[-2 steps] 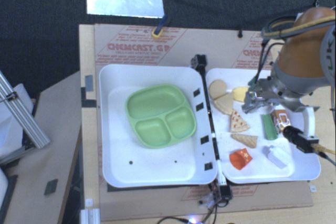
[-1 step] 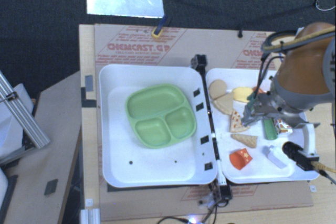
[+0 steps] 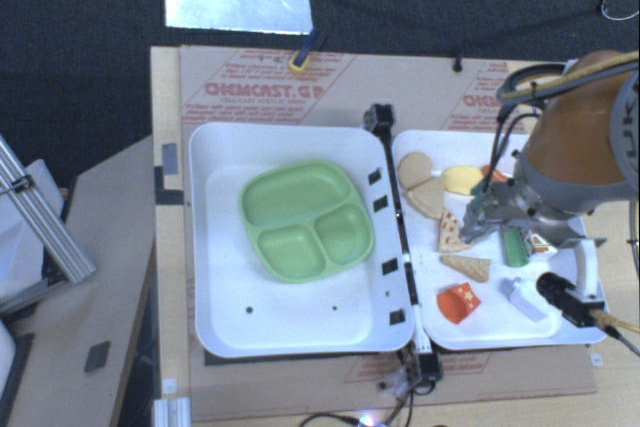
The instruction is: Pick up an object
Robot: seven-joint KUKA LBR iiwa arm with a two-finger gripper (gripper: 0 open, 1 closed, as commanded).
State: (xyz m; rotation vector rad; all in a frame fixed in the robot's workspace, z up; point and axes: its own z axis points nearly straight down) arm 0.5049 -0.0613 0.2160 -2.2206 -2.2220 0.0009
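Camera view: 2 white bins side by side.

Left bin [image 3: 215,300]: 1 green tray [image 3: 305,220] with 3 compartments, lying flat, roughly centred.

Right bin [image 3: 495,327] has all the small pickable pieces. I count 9:
- 1 round tan biscuit [image 3: 414,167] near the far left corner
- 1 tan half-round piece [image 3: 428,196] just below it, touching or nearly so
- 1 yellow lump [image 3: 462,180] just beside both
- 1 small orange bit [image 3: 494,174] on the yellow lump's right, partly hidden
- 1 cream block with holes [image 3: 450,232] mid-bin
- 1 tan wedge [image 3: 467,266] just below the block
- 1 red piece [image 3: 458,302] near the front edge
- 1 green piece [image 3: 515,247] further right
- 1 pale white piece [image 3: 523,298] further right, nearer the front edge

1 arm [image 3: 585,130], grey with an orange band, reaches in from the right over the right bin. Gripper [image 3: 481,215] sits low over the middle of that bin, just beside the holed block's right edge, between the yellow lump and the green piece.

Open or closed: can't tell, the wrist covers it. Can't tell whether it has hold of anything either.
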